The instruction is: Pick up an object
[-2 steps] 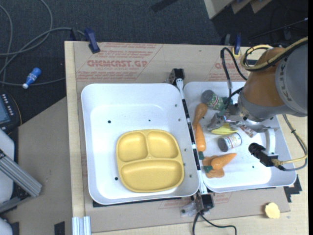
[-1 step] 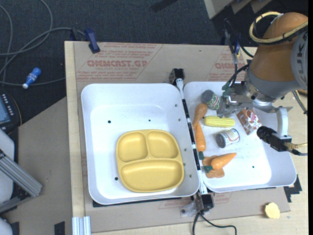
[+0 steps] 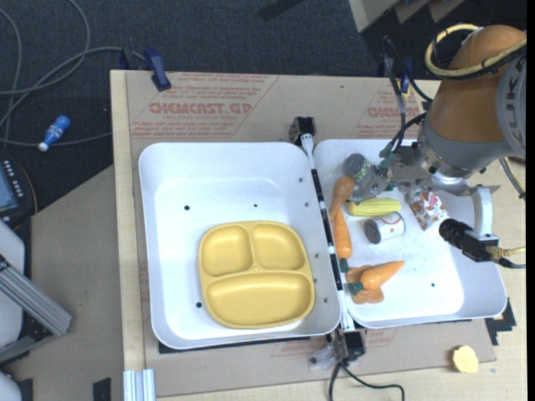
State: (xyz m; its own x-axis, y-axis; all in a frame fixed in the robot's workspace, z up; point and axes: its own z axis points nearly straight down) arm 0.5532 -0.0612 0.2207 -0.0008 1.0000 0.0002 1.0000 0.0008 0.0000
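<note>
The right bin (image 3: 443, 295) holds several objects. An orange carrot (image 3: 342, 192) lies by the bin's left wall, a second carrot (image 3: 342, 234) below it, and a third carrot (image 3: 378, 275) with a green end sits nearer the front. A yellow corn-like piece (image 3: 374, 208) lies above a small grey-and-white can (image 3: 384, 228). A red-and-white packet (image 3: 428, 210) and a grey round piece (image 3: 354, 165) lie nearby. My gripper (image 3: 386, 180) hangs low over the back of this bin, just above the yellow piece, with the wrist behind it.
The left bin (image 3: 167, 174) carries a yellow divided plate (image 3: 255, 272). A black cable plug (image 3: 465, 239) hangs off the arm over the right bin. A small yellow lump (image 3: 465, 358) lies on the bench at the front right. Clamps sit between the bins.
</note>
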